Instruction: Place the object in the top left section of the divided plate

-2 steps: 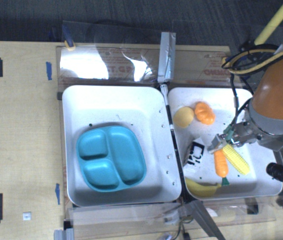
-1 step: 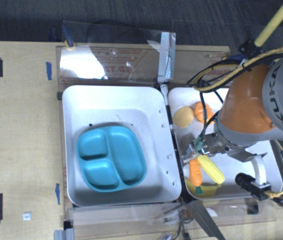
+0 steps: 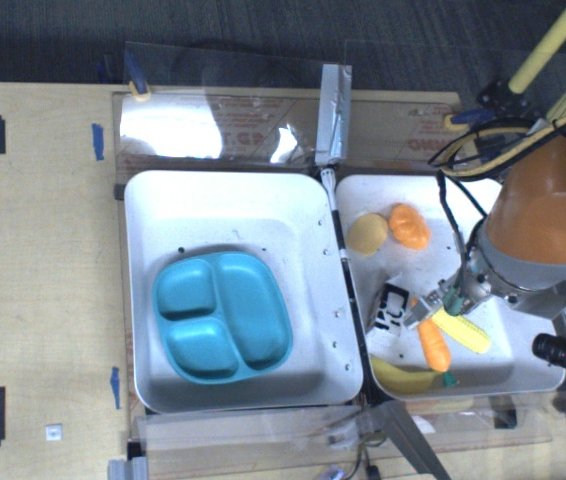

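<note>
My arm (image 3: 543, 218) enters from the right and hangs over the right bin (image 3: 483, 196). My gripper (image 3: 441, 306) is low inside that bin, just above the carrot (image 3: 434, 344) and beside the corn cob (image 3: 461, 330). At this angle I cannot tell how the jaws stand, and I cannot confirm that any item sits between them.

Right bin contents:
- The carrot lies tilted, its upper end near my gripper and its green tip pointing toward the front wall.
- The corn cob lies just right of the carrot, touching or nearly touching it.
- A banana (image 3: 408, 376) lies along the front edge of the bin.
- A black and white card (image 3: 391, 306) lies to the left of my gripper.
- A pale round fruit (image 3: 368, 233) and an orange fruit (image 3: 409, 225) rest side by side near the back of the bin.

Left bin (image 3: 163, 203) contents:
- The blue divided plate (image 3: 225, 315) sits flat in the middle. Nothing rests in its top left section (image 3: 185, 291).
</note>
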